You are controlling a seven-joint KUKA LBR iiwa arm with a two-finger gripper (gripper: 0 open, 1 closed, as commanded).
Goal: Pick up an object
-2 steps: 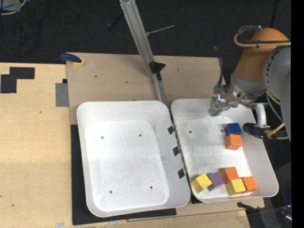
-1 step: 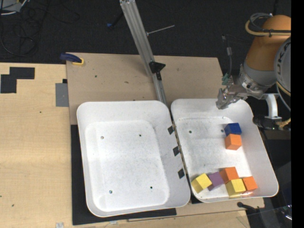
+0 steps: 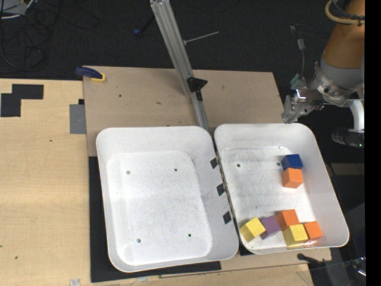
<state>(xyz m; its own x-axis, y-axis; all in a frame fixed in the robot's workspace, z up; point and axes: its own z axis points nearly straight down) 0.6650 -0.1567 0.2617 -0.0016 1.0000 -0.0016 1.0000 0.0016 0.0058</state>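
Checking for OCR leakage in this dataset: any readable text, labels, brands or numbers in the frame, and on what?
None readable.
The blocks in the right bin have plain coloured faces.
The left bin carries only dark specks, no characters.
The arm and its pincer show no legible marking.

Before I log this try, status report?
Tool above right bin's far rim, holding nothing. Blue block and orange block nearest. Path unobstructed.
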